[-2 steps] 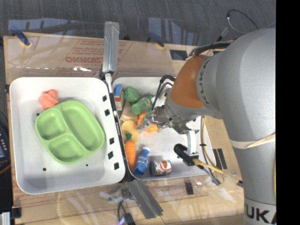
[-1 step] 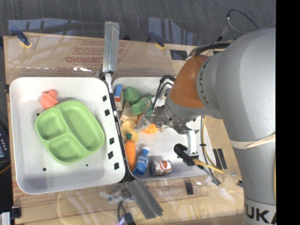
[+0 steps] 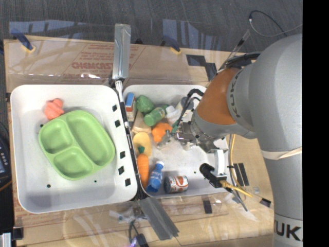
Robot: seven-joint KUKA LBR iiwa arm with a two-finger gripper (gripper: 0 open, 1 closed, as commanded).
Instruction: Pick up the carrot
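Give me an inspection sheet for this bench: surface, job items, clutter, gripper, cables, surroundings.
Surface: two white bins side by side, left bin and right bin.
Job items: carrot lies in the right bin by its left wall, untouched.
Clutter: green divided plate and a pink toy in the left bin; green pieces, an orange fruit, a blue-capped bottle and a can in the right bin.
Gripper: gripper low over the right bin near the orange fruit, apart from the carrot.
Cables: black cable looping behind the arm.
Surroundings: cardboard behind the bins.
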